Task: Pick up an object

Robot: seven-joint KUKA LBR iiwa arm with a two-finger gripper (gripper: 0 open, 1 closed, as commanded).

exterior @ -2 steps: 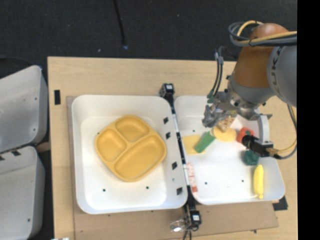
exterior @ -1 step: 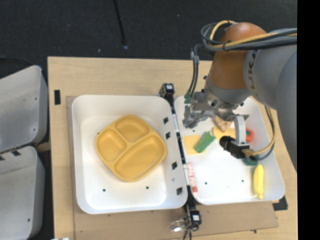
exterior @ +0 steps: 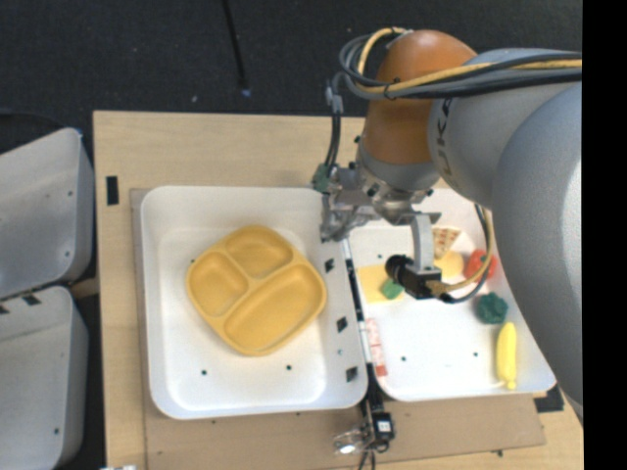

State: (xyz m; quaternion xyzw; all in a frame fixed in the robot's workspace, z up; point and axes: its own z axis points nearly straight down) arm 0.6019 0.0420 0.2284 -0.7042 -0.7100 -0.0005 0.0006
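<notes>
My gripper (exterior: 335,225) hangs under the orange-banded wrist, over the upper end of the divider between the two bins. In the right bin (exterior: 441,375) lie a flat yellow piece (exterior: 371,280) with a small green item (exterior: 393,290) beside it, just right of the gripper. Further right are a pizza slice (exterior: 447,239), a red item (exterior: 477,261), a green broccoli-like piece (exterior: 492,308) and a long yellow item (exterior: 506,353). The arm hides part of the right bin's back half.
The left bin (exterior: 167,360) holds a yellow divided plate (exterior: 257,288) in its middle. The bins' rims meet in a ridge (exterior: 355,331) running toward the front. White bench parts (exterior: 39,213) stand at the far left.
</notes>
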